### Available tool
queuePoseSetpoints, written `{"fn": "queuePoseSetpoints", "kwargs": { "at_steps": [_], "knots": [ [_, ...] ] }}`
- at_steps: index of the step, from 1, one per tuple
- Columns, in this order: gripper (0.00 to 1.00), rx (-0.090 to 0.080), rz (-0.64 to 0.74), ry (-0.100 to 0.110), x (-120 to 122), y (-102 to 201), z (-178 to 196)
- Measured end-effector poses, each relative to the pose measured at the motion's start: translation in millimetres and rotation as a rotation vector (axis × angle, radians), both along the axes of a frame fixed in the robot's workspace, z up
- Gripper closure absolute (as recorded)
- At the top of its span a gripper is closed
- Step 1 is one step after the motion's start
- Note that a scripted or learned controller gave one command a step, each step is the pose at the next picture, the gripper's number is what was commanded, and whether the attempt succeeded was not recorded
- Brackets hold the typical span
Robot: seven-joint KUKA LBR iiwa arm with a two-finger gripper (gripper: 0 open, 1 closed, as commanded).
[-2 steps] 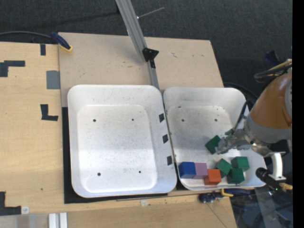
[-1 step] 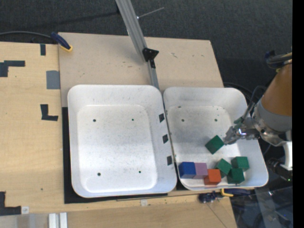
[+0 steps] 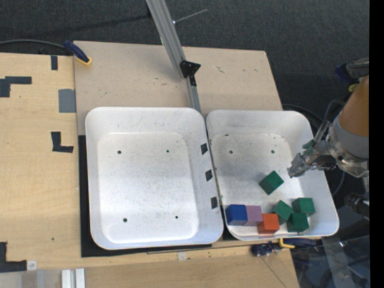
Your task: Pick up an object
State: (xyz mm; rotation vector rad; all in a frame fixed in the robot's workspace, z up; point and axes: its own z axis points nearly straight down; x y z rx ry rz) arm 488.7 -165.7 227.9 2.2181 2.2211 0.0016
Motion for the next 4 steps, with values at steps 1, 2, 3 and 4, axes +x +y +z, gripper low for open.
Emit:
{"fn": "queuePoseSetpoints", "kwargs": {
  "at_steps": [1,2,3,4],
  "knots": [
    [1.0,0.002,0.004,0.003,8,43,2],
    [1.0,0.003,0.005,0.003,12,89,8],
    [1.0,0.003,0.005,0.006,19,145,-4],
    [1.0,0.002,0.005,0.006,23,199,-13]
  ]
}}
